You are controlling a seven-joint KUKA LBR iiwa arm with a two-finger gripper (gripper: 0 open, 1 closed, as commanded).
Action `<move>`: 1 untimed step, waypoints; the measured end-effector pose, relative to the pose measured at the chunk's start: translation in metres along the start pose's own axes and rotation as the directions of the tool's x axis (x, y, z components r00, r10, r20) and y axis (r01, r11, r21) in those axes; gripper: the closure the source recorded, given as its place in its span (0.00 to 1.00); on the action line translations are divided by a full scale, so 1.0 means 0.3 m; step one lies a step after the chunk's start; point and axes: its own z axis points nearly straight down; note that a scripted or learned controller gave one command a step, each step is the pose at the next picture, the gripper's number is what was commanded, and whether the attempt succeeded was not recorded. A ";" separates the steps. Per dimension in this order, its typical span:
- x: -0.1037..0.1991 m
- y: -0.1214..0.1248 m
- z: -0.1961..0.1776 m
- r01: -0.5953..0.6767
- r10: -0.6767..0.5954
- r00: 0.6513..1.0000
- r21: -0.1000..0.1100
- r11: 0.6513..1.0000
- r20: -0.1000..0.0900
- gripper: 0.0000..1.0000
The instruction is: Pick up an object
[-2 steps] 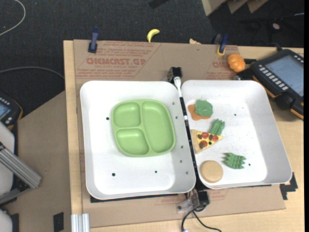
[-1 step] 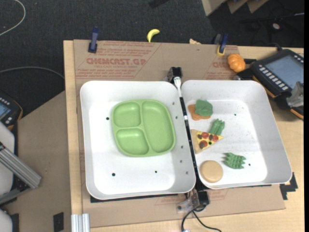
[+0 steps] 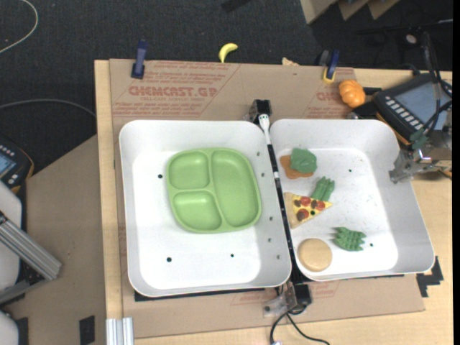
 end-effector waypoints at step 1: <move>0.106 -0.085 -0.380 0.002 -0.002 1.000 -0.024 1.000 0.007 1.00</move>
